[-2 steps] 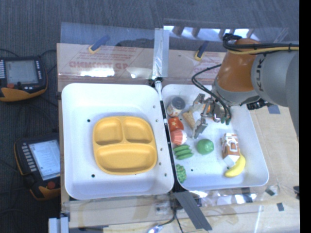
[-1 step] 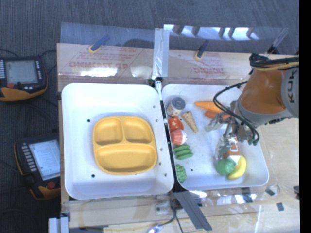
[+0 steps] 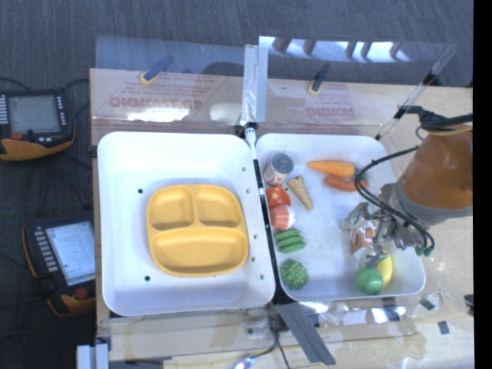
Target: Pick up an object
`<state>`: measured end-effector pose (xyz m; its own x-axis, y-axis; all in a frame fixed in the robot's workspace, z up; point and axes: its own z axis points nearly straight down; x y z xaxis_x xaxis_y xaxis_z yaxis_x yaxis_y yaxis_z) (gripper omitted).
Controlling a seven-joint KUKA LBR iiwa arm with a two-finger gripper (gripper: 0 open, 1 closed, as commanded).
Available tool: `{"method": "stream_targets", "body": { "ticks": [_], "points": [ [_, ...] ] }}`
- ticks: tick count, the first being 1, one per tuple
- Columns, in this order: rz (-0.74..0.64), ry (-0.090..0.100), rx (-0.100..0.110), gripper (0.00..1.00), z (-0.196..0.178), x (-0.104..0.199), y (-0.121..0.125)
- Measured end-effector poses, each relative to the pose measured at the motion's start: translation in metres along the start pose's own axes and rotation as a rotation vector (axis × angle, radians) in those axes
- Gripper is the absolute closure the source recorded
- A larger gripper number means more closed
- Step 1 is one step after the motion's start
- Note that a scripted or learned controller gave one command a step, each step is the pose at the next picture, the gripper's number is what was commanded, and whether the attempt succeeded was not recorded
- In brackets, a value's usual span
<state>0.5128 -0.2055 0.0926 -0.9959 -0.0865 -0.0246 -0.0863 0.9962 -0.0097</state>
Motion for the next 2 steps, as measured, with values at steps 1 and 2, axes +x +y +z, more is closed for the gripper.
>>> {"method": "stream_targets", "body": {
  "ticks": [1, 2],
  "points": [
    [0.099, 0.008, -0.004, 0.00, 0.004, -0.076, -0.008],
    [0.175, 0.046, -0.009, 0.00, 0.002, -0.140, -0.005]
  ]
}}
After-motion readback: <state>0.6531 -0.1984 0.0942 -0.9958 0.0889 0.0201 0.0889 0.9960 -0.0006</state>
